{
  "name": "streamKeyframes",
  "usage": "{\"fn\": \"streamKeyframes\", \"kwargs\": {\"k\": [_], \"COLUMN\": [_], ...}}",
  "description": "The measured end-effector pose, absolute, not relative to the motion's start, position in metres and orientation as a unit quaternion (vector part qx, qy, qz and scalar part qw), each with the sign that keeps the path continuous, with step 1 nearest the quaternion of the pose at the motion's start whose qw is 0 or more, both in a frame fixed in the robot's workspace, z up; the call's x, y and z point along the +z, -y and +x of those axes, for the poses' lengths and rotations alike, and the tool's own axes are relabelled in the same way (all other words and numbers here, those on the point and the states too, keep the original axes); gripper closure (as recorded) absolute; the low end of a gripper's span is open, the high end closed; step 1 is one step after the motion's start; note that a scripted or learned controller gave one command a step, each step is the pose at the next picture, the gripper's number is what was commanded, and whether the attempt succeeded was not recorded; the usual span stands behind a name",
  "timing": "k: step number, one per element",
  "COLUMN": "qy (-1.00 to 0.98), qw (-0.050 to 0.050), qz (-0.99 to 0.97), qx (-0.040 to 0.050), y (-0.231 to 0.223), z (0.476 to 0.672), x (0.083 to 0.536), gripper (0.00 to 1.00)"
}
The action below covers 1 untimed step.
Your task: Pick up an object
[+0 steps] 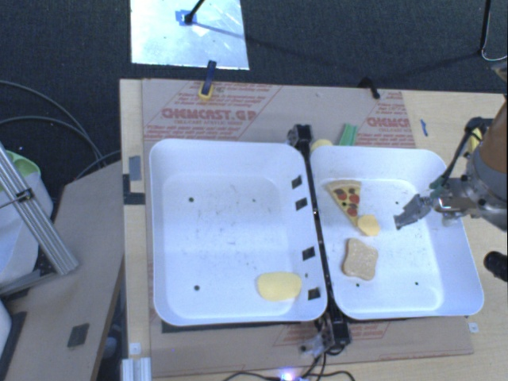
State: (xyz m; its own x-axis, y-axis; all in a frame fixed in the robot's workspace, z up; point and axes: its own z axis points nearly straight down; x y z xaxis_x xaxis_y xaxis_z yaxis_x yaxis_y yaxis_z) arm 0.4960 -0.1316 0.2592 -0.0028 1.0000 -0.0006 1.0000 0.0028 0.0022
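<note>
Over the right bin (456, 292), the pincer (411, 211) hangs with nothing visibly between its fingers; how wide they stand I cannot tell. Just left of it lies a small yellow piece (368, 225), touching the pizza slice (347, 195) beyond. Below-left sits the bread slice (360, 259). Farther left, in the other bin (167, 165), lies a yellow oval (279, 286).

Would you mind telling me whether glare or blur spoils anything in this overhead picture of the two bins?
In the camera view, the shiny sheet beyond the bench glares white; the gripper is soft and slightly blurred; the pizza slice, bread slice and yellow piece read clearly, with only faint shadows on the white bins.
</note>
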Motion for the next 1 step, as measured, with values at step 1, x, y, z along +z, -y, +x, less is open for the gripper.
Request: {"fn": "streamKeyframes", "kwargs": {"k": [1], "qy": [-0.709], "qw": [-0.006], "qz": [0.705], "qx": [-0.0026], "y": [0.0895], "z": [0.5005], "x": [0.0888], "gripper": [0.00]}}
